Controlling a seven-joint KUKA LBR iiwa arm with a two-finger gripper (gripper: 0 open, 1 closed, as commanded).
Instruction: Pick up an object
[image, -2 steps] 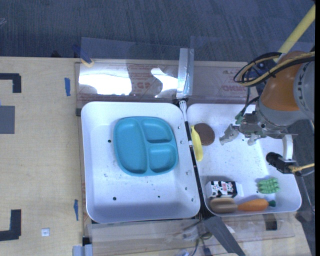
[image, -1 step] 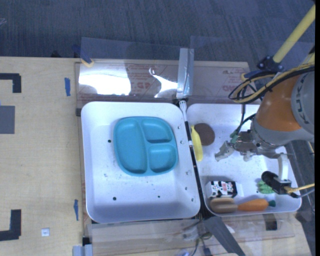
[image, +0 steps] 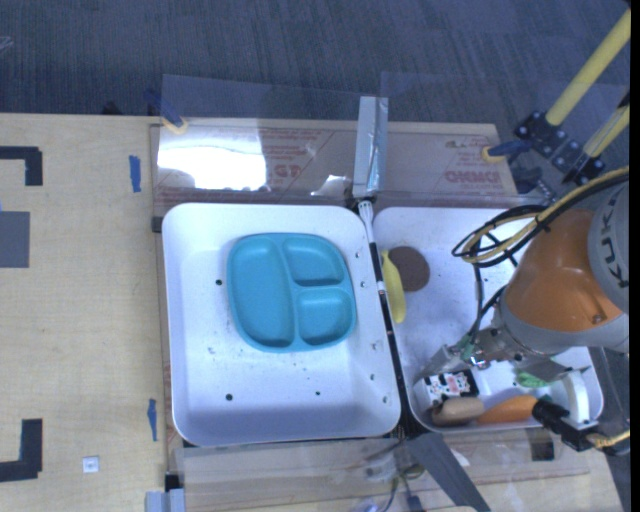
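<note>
While the gripper (image: 462, 378) hangs low in the right bin (image: 440, 300), its grip hidden, a carrot (image: 510, 408) lies just below it, a brown disc (image: 409, 268) above-left, a blue tray (image: 292, 291) farther left.

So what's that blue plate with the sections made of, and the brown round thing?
The blue plate looks like plastic: one even colour, soft rounded dividers, a dull sheen. The brown round thing is harder to tell; it looks flat and matte, maybe a toy cookie of plastic or foam.
</note>
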